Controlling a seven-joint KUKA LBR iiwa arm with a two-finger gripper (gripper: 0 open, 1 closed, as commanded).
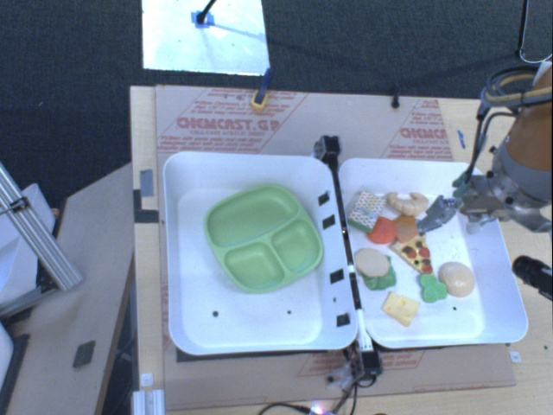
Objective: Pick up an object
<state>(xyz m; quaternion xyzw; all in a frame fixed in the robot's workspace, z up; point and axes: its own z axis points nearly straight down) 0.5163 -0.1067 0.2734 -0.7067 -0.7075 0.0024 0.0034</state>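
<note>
A divided plate (263, 238) is set in the left bin (186, 322). Toy foods are clustered in the right bin (497, 314), a pizza slice (414, 252) at their centre, a cheese wedge (400, 308) at six o'clock.

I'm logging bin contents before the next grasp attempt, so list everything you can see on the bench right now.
left bin: 1, white, left side of bench
right bin: 1, white, right side of bench
divided tray: 1, light green, middle of left bin
patterned block: 1, white with coloured checks, right bin upper left
peanut-shaped piece: 1, tan, right bin top
tomato-like piece: 1, red-orange, below patterned block
pizza slice: 1, orange and red, right bin centre
sandwich-like piece: 1, tan on green, near divider
cheese wedge: 1, yellow, right bin bottom
broccoli-like piece: 1, green
egg: 1, cream, right of it
arm: 1, grey and orange, right edge
claw: 1, grey, above pizza slice
</note>
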